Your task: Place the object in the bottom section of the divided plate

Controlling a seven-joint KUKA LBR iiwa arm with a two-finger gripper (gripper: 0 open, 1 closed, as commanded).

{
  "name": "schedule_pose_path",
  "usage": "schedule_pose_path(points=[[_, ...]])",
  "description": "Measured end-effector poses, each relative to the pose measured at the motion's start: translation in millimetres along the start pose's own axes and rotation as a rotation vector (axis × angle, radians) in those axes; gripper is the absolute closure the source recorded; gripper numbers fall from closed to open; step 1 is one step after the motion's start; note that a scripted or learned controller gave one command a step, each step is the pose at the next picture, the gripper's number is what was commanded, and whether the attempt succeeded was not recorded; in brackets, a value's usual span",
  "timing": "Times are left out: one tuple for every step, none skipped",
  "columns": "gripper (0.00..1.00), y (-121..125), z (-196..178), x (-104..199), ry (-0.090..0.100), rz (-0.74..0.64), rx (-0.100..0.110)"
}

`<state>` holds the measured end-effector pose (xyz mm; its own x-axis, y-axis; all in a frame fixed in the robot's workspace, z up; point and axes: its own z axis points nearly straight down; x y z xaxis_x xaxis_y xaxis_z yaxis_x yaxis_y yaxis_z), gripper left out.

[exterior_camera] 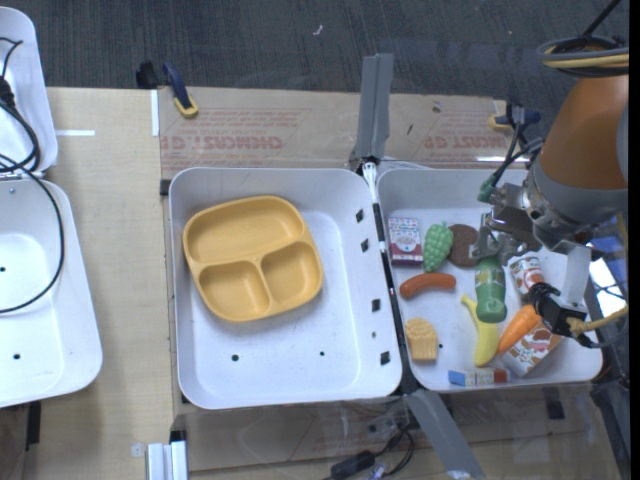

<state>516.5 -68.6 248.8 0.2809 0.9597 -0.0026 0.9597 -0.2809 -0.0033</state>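
The left bin (200, 368) has bare floor along its front edge; the yellow divided plate (252, 256) sits toward its back left. In the crowded right bin (440, 376), the gripper (497, 236) hovers near the back edge, over a green bottle (490, 293); finger state unclear.
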Motion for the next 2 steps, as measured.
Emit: schedule_pose_path(points=[[1.00,-2.0,6.3,13.5,0.000,-0.012,0.002],[1.00,42.6,-31.3,-36.3,0.000,-0.124,-0.001]])
